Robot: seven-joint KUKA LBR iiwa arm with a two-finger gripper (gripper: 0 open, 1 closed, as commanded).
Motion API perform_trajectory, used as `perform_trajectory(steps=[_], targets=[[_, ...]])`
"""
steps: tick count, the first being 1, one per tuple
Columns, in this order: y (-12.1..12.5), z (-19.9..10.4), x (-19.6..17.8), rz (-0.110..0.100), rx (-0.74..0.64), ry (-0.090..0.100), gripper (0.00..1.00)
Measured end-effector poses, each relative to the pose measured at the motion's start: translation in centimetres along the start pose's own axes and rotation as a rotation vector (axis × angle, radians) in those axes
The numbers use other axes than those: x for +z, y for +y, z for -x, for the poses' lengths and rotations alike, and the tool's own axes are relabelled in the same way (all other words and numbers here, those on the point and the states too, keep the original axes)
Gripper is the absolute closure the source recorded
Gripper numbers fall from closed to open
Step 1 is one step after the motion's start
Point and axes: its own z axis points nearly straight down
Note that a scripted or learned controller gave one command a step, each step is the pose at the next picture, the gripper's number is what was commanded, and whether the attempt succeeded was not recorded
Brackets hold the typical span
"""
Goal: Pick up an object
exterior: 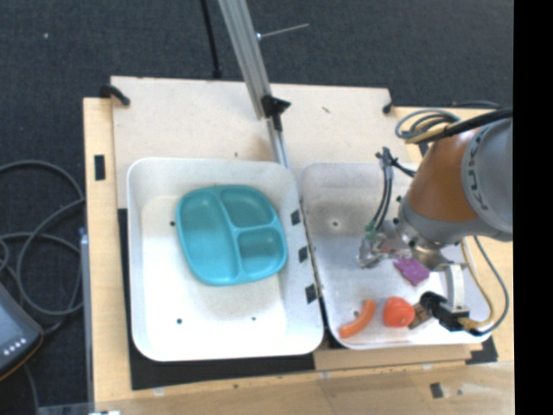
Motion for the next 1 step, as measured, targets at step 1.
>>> perform_trajectory(steps=[1], targets=[[-0.26, -0.43, -6.11, 0.004, -0.010, -0.001, 1.00]])
